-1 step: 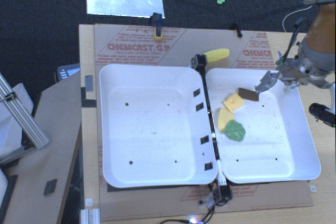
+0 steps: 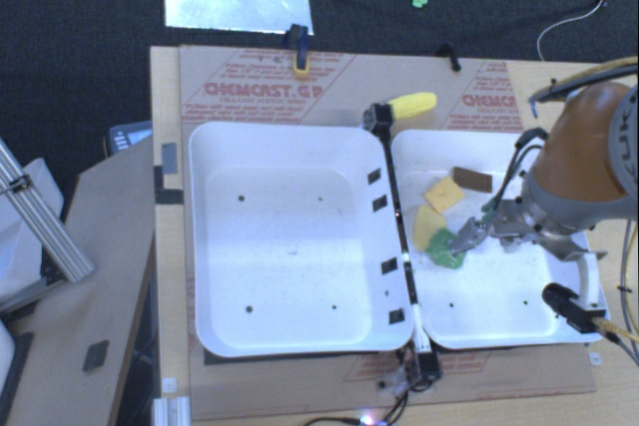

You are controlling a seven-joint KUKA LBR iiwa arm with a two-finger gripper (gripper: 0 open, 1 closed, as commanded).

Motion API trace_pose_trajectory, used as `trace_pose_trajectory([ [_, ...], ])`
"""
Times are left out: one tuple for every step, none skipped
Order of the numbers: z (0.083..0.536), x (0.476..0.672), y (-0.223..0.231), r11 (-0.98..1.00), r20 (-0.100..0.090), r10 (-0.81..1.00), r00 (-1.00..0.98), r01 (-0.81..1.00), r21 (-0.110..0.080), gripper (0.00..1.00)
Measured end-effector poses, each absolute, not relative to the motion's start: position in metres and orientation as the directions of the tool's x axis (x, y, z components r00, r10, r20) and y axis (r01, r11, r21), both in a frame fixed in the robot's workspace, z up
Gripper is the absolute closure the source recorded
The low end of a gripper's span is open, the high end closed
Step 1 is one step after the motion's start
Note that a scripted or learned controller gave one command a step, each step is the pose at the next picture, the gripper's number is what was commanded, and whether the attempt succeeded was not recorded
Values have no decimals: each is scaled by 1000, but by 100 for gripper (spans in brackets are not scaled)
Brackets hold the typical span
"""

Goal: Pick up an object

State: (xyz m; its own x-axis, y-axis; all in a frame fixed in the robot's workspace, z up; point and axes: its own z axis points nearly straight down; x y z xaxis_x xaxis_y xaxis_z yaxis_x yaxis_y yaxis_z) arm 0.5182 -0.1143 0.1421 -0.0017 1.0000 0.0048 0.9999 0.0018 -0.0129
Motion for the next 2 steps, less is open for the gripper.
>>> trace_pose_trajectory([
  [147, 582, -150, 4, -3, 1000, -4, 1000, 8, 0],
  [81, 525, -103, 2, 4, 1000, -2, 1000, -6, 0],
])
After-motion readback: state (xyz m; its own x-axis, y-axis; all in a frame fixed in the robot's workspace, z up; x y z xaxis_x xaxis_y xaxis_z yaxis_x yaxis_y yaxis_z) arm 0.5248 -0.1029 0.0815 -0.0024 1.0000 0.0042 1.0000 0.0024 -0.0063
